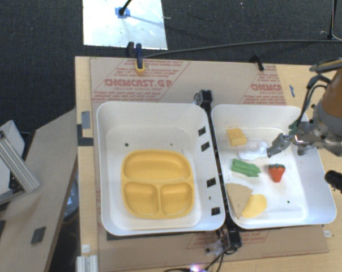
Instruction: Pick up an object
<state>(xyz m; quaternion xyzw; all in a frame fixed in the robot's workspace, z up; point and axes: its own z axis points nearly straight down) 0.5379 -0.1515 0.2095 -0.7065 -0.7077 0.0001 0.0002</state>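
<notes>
Hovering at frame right, gripper (279, 143) sits over right bin (324, 205), tip just beside a white crumpled obj (253, 150); can't tell its state. Toy strawberry (276, 172) lies just below, green bean pod (245, 168) lower left.

Even, bright overhead light, soft shadows inside the white bins (159, 109), slight overall softness, dark floor surround.

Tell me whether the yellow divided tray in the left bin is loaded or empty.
Empty. The yellow divided tray lies flat in the left bin, and all three of its compartments show bare yellow plastic.
</notes>
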